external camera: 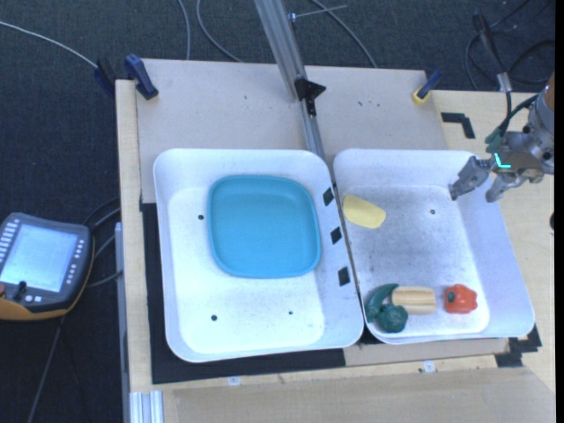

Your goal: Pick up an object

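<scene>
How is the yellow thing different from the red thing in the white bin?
The yellow thing is pale yellow, smooth and flattish; the red thing is bright red and rounder. The yellow thing looks a bit bigger than the red one. The yellow thing lies alone near the bin's far left side; the red thing sits at the near edge, right beside a tan piece. Both lie in the right bin, and the tool touches neither.

I count 2 white bins [176, 236]. I see 1 blue plate [264, 226], 1 yellow piece [363, 211], 1 green toy [386, 307], 1 tan block [414, 300] and 1 red pepper [459, 299].
</scene>
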Controlling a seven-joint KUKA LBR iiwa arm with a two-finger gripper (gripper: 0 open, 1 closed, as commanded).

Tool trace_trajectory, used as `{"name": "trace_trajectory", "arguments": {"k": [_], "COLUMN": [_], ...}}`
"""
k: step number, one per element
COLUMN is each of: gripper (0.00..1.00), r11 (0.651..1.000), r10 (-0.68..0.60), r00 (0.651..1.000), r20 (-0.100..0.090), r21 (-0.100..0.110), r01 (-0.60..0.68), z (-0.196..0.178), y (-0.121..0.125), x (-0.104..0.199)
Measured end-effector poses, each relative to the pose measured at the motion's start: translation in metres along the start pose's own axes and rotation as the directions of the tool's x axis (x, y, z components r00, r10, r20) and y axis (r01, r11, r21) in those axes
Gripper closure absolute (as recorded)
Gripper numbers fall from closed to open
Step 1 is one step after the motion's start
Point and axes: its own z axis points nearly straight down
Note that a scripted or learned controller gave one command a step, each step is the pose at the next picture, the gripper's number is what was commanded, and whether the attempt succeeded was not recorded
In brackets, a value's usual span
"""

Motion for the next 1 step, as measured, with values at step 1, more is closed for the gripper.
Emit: {"name": "trace_trajectory", "arguments": {"k": [1], "gripper": [0.0], "r11": [1.0], "r10": [0.0], "r00": [1.0], "r20": [0.0], "r21": [0.0], "r01": [0.0], "z": [0.0001], "y": [0.0], "x": [0.0]}}
